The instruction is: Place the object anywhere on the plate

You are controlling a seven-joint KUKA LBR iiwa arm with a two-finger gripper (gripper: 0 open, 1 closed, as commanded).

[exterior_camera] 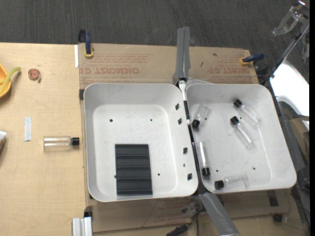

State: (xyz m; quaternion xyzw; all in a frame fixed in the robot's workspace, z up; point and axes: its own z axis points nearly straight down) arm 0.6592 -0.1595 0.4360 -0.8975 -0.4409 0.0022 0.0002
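Wooden bench [39,181], pale and smooth, covered under the bins by a brown cardboard sheet [133,65], probably to protect the top; held down by two blue clamps [84,38].

Two shallow white plastic bins with rounded corners, placed touching side by side, so a short carry from one to the other. Left bin [98,90] for the goal, right bin [275,146] for the supply.

In the left bin, lying flat near the front wall: the plate [133,169], dark, rectangular, with ribs across, nothing on it yet.

In the right bin, scattered and lying on their sides: five small vials [242,132], clear, round, with black caps. Likely to roll, and hard to see against the white floor. Task object surely one of these, all well apart from the plate; not possible to say which one.

On the bench left of the bins, a larger clear bottle [60,141].

At the top right corner, a pale metal part, probably the gripper [291,21], high above the bench; apart or together, cannot tell.
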